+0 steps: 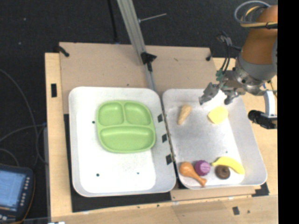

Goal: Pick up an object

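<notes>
Left bin: green plate in middle, not touched.
Right bin: tan piece near far left corner, yellow block near far right edge; orange, purple, brown, yellow toys along near edge.
Gripper hangs above far edge, just beside yellow block, fingers apart, holding nothing.
Pick not done yet; all lifting left.
No words to read.

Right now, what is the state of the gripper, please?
Gripper: open, holding nothing, above the yellow block in the right bin.
</notes>
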Controlling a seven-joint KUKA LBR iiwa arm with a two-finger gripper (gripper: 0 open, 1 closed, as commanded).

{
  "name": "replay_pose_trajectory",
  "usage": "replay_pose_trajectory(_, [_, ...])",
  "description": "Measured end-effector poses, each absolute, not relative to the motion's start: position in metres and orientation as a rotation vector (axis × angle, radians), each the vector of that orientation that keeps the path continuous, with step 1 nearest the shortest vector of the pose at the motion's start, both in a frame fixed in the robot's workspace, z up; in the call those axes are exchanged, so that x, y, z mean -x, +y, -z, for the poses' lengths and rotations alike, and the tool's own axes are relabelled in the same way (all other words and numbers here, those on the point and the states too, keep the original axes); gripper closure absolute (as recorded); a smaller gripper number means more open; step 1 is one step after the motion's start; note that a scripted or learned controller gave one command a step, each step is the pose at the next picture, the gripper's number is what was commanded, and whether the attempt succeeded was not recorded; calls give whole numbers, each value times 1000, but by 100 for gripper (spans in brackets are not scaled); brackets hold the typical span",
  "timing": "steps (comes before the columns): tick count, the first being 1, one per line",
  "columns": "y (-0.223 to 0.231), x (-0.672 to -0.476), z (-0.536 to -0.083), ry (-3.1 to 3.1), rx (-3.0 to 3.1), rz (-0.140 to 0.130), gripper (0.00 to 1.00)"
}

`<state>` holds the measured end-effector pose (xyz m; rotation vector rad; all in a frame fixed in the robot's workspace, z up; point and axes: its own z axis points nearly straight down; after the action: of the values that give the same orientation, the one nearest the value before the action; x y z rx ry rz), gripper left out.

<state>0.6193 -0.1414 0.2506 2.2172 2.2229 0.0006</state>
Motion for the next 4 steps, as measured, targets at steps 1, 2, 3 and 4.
replay_pose_trajectory(1, [-141, -619, -251, 2223, -2217, -1, 0])
replay_pose_trajectory(2, [-139, -622, -208, 2224, -2221, 5, 0])
replay_pose_trajectory(3, [-132, -615, -158, 2223, -2223, 5, 0])
replay_pose_trajectory(4, [-133, -614, -106, 2220, -2225, 5, 0])
